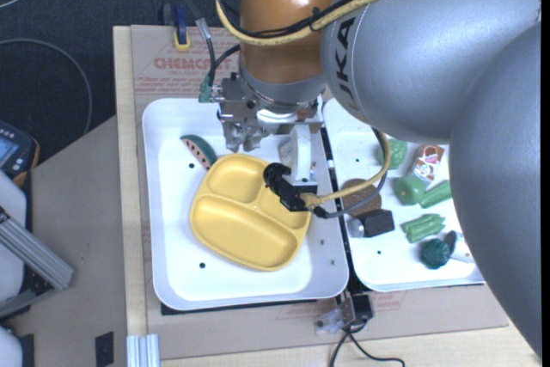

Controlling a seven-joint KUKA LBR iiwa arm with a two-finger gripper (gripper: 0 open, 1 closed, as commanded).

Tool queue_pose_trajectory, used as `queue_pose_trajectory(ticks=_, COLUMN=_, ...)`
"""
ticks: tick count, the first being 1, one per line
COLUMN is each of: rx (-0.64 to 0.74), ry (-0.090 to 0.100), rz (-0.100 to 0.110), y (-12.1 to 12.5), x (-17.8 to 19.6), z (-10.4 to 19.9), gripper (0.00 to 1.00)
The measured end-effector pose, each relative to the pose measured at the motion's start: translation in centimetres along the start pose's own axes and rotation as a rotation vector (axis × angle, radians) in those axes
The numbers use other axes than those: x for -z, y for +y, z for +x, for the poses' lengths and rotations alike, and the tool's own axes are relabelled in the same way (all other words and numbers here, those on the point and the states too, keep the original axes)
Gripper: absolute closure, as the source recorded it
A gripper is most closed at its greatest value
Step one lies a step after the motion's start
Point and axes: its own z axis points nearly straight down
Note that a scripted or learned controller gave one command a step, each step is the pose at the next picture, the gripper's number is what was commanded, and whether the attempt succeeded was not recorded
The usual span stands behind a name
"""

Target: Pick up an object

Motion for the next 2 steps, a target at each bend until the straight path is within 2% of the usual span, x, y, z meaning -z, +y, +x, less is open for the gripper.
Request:
queue_pose_trajectory(ticks=1, rx=-0.004, ry=-0.003, rz=0.008, y=-0.7, x=-8.4, z=-7.3, gripper=1.00)
queue_pose_trajectory(ticks=2, rx=0.006, ry=0.008, rz=-0.019, y=-1.8, x=6.0, z=-6.2, gripper=1.00)
